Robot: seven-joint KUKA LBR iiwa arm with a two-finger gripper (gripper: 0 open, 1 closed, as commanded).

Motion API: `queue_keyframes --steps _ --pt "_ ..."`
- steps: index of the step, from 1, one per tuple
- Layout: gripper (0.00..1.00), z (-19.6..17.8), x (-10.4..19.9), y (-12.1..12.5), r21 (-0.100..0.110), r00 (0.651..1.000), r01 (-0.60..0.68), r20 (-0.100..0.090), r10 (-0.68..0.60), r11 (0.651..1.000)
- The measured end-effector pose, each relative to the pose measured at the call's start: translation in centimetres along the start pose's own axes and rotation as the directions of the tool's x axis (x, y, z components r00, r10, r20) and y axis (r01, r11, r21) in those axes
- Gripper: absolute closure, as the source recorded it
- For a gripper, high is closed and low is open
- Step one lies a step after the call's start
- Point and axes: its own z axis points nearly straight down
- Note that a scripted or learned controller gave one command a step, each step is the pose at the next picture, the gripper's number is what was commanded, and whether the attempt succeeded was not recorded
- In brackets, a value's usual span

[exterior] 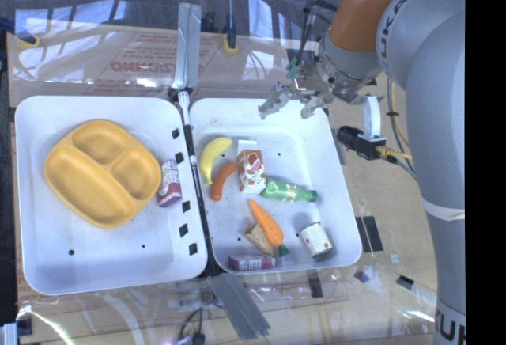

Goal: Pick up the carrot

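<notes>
Over the far rim of the right white bin (341, 177) I see my claw (294, 104), its two grey fingers spread and nothing between them. Below, the orange carrot with a green tip (267, 225) lies near the bin's front, beside what looks like a bread slice (258, 240). Around it: yellow banana (209, 157), reddish sausage (221, 180), small juice carton (251, 166), green bottle (289, 192), paper cup (316, 240). The left white bin (47, 272) holds a yellow divided plate (101, 172) and a small can (169, 182).
</notes>
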Motion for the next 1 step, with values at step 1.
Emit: queue_keyframes --steps 1 --pt "0.0 10.88 2.06 -5.15 0.002 0.973 -0.229 0.0 0.229 0.973"
